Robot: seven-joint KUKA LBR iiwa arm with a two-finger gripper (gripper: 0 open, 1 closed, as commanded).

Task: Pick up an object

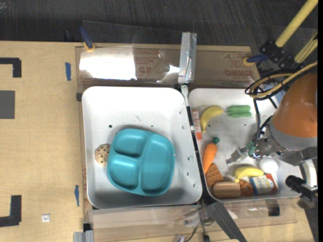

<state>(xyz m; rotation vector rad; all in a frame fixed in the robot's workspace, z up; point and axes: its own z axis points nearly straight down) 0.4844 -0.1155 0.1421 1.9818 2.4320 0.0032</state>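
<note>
Here, two shallow white bins are seen side by side on the bench; the left bin (101, 105) carries a teal divided plate (141, 160) toward its near edge, and a cookie (102, 154) is tucked against the plate's left rim. The right bin (222, 97) holds the small food items; a yellow banana (210, 116) is laid near its far left corner, with a green piece (238, 111), perhaps a bean pod, just beside it along the far edge. A carrot (209, 156) is set against the left wall, its green top pointed toward the bin's middle. Along the near edge a brown sausage (226, 188) is placed, with a waffle-like biscuit (214, 173) touching it on the left, a second banana (249, 172) above it and a small labelled bottle (262, 184) toward the right. The gripper (246, 153) is lowered over the middle of the right bin, just above the second banana; whether its claw is open or closed cannot be told from this angle, and nothing is seen gripped. The arm's orange band (302, 111) is seen at the bin's right edge.
</note>
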